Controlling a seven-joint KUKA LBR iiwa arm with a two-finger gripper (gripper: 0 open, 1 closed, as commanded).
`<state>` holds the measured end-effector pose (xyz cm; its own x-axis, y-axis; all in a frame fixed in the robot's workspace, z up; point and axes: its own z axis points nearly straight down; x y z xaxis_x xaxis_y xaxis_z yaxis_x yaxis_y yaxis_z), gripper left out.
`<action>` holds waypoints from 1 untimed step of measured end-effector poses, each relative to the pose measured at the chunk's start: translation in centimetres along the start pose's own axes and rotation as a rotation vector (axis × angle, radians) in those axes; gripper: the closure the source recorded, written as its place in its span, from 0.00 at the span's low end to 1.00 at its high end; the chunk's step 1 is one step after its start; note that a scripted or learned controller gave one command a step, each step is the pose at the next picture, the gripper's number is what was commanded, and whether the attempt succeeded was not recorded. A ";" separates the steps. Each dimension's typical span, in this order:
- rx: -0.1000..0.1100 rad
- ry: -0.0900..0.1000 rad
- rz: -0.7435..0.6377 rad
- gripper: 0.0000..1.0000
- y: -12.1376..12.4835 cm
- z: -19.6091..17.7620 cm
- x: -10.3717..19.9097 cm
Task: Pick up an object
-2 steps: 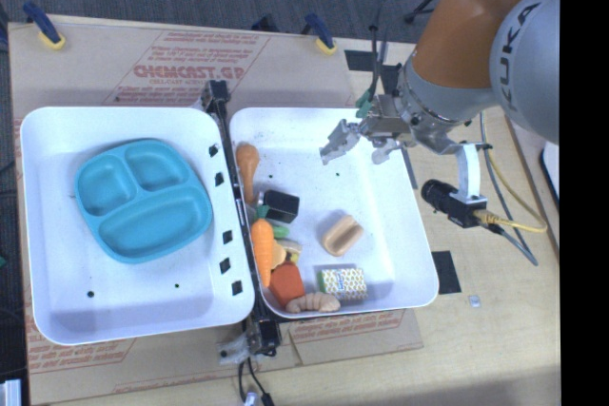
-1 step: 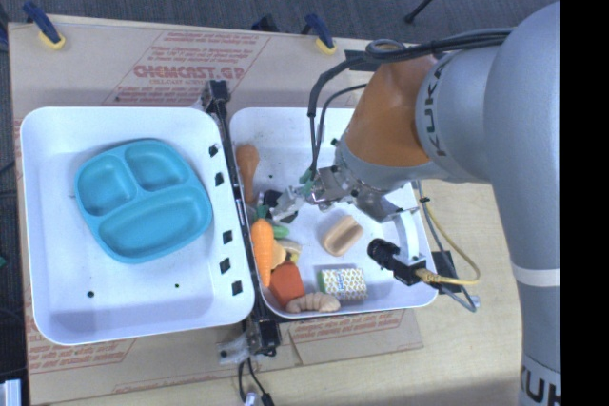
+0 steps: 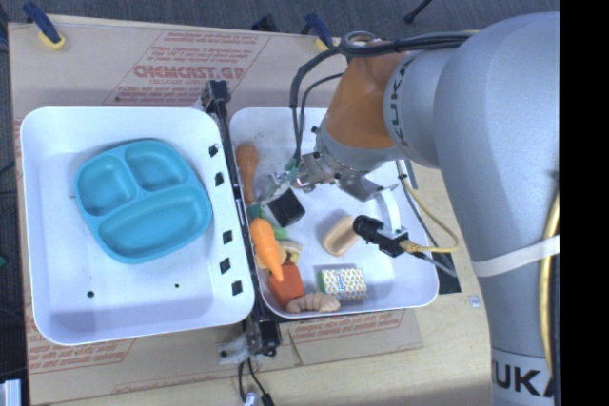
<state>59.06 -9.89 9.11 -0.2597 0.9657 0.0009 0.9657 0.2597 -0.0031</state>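
My gripper (image 3: 286,205) hangs low in the right bin (image 3: 411,285), its dark tip close above the bin floor near the left wall. An orange carrot (image 3: 266,245) lies just in front of it, and a brownish sausage (image 3: 247,168) lies just behind it to the left. To the right of the tip rests a tan bread-like piece (image 3: 340,235). Nearer the front edge lie a red-orange block (image 3: 286,282), a patterned box (image 3: 343,281) and a pale peanut-shaped piece (image 3: 314,303). The wrist hides the back of the bin.
The left bin (image 3: 48,299) holds a blue divided plate (image 3: 143,200). A black divider with clips (image 3: 225,204) runs between the bins. The grey arm with its orange band (image 3: 366,105) and its cables covers the right side. Blue clamps (image 3: 45,24) hold the board's back edge.
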 end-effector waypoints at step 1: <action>0.001 -0.001 -0.005 1.00 0.0 -1.0 0.0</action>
<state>59.11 -9.92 10.15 -0.2647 0.9643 0.0000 0.9643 0.2647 -0.0041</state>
